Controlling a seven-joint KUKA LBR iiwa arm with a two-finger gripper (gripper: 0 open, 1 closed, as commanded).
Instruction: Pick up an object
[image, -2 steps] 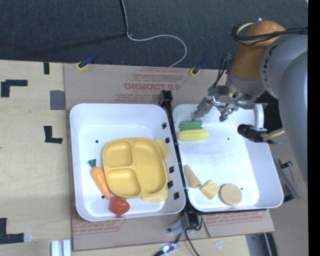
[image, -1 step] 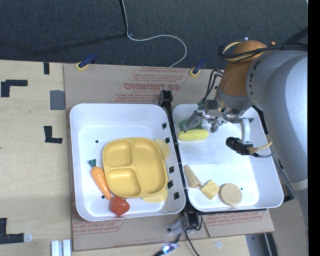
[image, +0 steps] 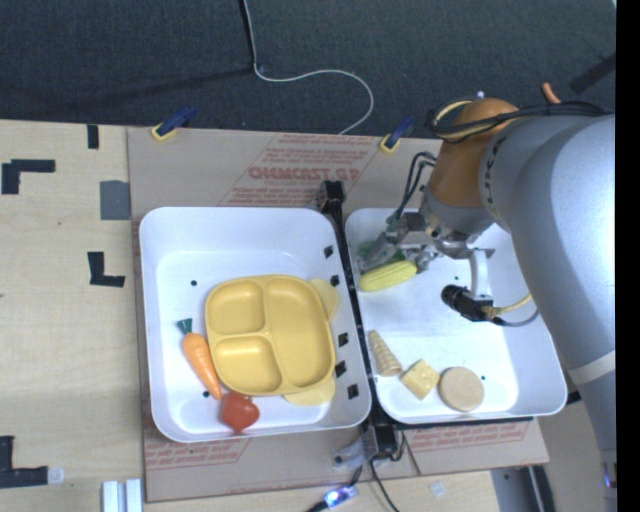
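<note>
Nearest you, along the front wall of the right-hand shallow white bin (image: 520, 405), sit three small pieces in a row: a round tan biscuit-like disc (image: 461, 388), a pale yellow cheese-like wedge (image: 420, 379) just beside it, and a ribbed beige cone-shaped piece (image: 383, 354) next toward the divider. Across that divider, in the left-hand white bin (image: 160, 300), a yellow four-compartment plastic tray (image: 270, 333) lies in the middle, with an orange toy carrot (image: 201, 363) and a red toy tomato-like piece (image: 238, 411) against its outer edge.

Further back in the right bin, a yellow toy corn cob (image: 388, 275) rests by the divider wall, well behind the cone. You'll find the two-finger gripper (image: 408, 248) directly above and touching close to that cob. Whether the fingers are spread or closed, you cannot tell; the wrist hides them.

Judging by that, the step in hand is the reach onto the corn. Next you need the fingers to straddle the cob clear of the wall, close, then lift.
</note>
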